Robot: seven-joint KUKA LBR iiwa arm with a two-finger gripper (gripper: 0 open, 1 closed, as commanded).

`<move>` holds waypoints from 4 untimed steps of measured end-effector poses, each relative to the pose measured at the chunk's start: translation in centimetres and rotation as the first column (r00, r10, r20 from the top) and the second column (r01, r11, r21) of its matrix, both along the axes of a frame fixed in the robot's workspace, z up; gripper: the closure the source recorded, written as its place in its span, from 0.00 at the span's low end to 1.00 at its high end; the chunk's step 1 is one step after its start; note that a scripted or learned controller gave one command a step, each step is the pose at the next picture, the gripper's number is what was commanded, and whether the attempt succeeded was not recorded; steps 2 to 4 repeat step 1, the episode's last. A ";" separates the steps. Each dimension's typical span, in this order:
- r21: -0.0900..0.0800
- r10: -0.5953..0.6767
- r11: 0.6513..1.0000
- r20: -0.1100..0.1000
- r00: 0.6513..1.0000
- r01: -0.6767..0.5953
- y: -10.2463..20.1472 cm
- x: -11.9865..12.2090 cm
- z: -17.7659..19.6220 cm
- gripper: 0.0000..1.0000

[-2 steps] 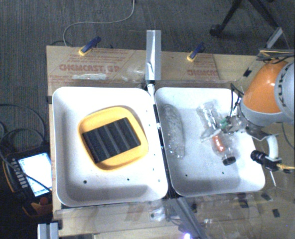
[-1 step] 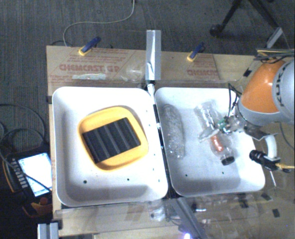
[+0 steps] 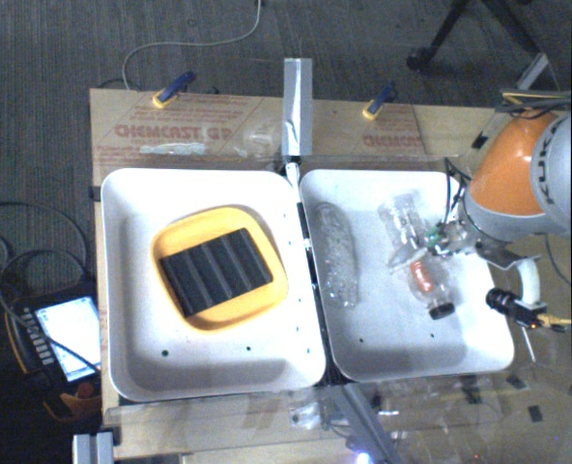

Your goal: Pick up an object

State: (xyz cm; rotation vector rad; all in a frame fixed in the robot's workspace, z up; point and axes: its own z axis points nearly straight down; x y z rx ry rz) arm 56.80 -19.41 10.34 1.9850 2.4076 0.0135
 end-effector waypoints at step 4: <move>0.004 -0.178 0.984 -0.023 0.984 0.178 2.5 5.3 9.0 1.00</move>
